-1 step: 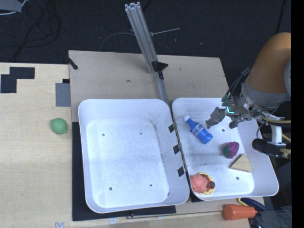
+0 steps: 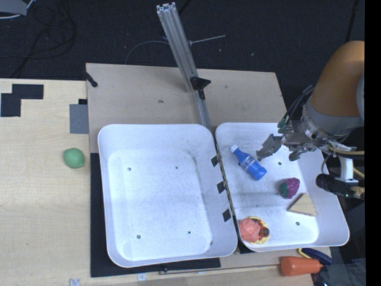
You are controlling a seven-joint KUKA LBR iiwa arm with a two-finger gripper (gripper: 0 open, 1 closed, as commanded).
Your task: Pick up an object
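At the right bin's [image 2: 333,234] 6 o'clock edge lies a soft, squashy orange-red toy [image 2: 254,229], easy to pinch but yielding. Toward 3 o'clock sit a tan wedge [image 2: 303,205] and a purple berry [image 2: 289,187], small and prone to roll. Farther back, at 11 o'clock, lies the blue bottle [image 2: 249,163], light, stiff and slick, probably best gripped across its body. Just beside it at its 2 o'clock the gripper [image 2: 282,149] hangs, fingers spread, holding nothing.
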